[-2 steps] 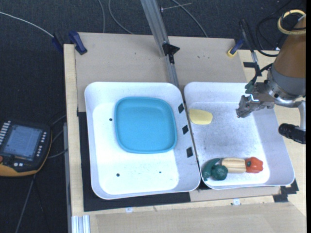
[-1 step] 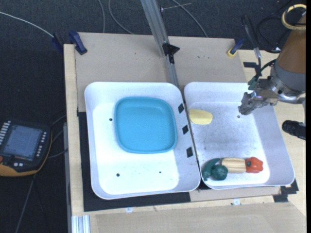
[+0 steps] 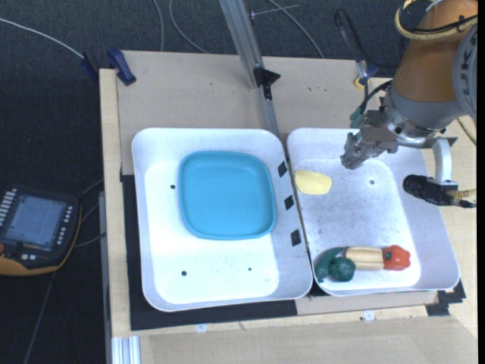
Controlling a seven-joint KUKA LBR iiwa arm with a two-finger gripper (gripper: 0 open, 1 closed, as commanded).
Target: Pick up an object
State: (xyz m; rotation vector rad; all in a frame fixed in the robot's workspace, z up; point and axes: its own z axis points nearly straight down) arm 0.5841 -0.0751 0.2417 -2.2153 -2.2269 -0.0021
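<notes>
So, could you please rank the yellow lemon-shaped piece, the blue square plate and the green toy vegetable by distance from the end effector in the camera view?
1. Yellow lemon-shaped piece, right bin, just left of the end effector.
2. Green toy vegetable, right bin's near edge.
3. Blue square plate, left bin.

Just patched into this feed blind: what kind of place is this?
Probably a robotics lab test bench: two white bins on a wooden table, a control handset beside it, loose cables on the dark carpet.
</notes>
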